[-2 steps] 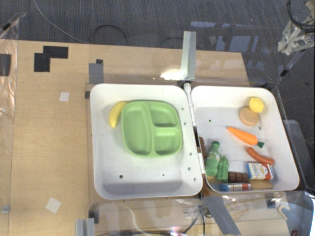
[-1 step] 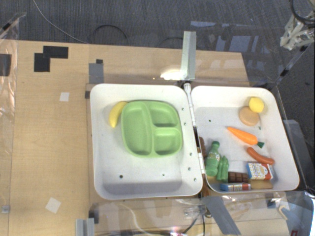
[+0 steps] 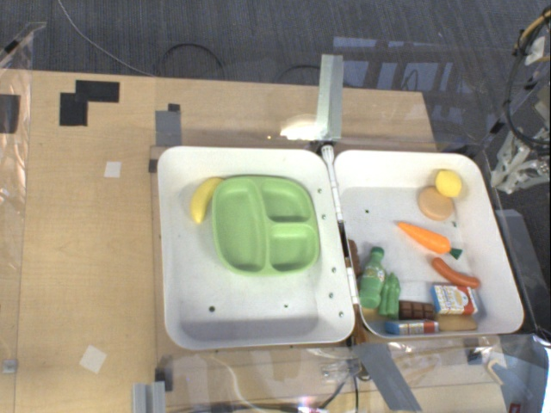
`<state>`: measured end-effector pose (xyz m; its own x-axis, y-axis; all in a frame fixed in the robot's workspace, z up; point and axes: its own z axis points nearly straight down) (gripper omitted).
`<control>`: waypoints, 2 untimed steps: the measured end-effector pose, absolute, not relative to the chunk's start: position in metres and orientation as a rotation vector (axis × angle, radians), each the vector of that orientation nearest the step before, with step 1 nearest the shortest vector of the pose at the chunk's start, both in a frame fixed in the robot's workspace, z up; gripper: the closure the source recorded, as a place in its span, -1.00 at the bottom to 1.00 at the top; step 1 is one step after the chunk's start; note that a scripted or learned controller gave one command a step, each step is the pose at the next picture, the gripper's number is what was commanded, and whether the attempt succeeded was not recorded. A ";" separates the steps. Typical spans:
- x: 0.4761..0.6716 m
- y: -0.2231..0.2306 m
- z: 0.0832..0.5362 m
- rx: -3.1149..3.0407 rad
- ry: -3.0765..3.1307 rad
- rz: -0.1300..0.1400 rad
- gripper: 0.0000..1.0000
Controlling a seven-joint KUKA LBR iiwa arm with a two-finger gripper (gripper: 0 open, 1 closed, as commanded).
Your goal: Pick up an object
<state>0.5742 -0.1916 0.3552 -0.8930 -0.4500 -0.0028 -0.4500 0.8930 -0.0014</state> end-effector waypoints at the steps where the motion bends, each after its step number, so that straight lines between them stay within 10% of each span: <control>1: 0.661 -0.170 0.280 -0.781 3.040 0.005 1.00; 2: 0.671 -0.206 0.369 -0.690 3.046 -0.013 1.00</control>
